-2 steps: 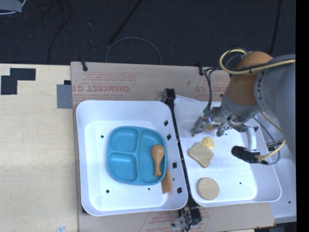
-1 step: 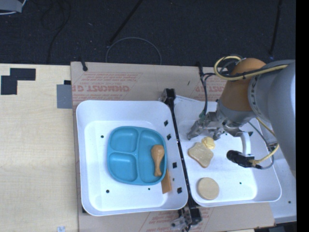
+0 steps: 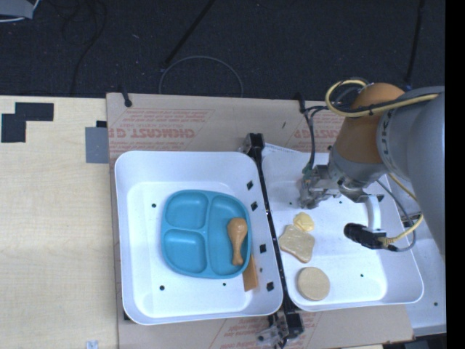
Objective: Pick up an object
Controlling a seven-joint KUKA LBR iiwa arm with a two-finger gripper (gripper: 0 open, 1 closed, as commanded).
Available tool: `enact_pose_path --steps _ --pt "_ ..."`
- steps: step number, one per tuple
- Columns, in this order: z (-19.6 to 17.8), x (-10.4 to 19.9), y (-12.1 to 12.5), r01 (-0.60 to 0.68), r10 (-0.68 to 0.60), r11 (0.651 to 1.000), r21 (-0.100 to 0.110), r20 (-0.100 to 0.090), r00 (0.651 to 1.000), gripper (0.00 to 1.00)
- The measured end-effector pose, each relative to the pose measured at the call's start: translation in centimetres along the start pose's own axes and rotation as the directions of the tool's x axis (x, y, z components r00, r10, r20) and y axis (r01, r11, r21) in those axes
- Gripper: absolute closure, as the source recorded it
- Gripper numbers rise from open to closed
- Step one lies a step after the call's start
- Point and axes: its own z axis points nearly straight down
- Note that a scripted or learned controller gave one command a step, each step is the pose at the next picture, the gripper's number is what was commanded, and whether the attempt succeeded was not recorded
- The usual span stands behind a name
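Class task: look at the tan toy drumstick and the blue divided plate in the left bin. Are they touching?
Touching. The camera view shows the tan toy drumstick lying on the blue divided plate, across its right-hand compartment, with no gap between them.

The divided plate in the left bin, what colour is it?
The divided plate is light blue, seen in the camera view.

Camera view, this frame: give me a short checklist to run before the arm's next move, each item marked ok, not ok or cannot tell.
1. Pincer over the right bin: ok, near its far left part.
2. Pincer closed on an object: cannot tell.
3. Targets within the right bin: ok; small yellow piece, toast slice and round cracker lie below the pincer in the image.
4. Small yellow piece and toast slice separated: not ok, they touch or overlap.
5. Left bin undisturbed: ok; drumstick rests on blue plate.
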Motion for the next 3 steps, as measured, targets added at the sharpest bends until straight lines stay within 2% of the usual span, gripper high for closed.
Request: enact_pose_path --steps 1,2,3 --pt "-4.7 0.8 -0.2 0.003 -0.003 1.0 -0.006 0.001 1.0 1.0" --pt "-11.1 0.7 0.0 0.004 -0.004 1.0 -0.009 0.001 1.0 1.0" --pt "-15.3 0.6 0.0 0.004 -0.004 1.0 -0.008 0.001 1.0 1.0"
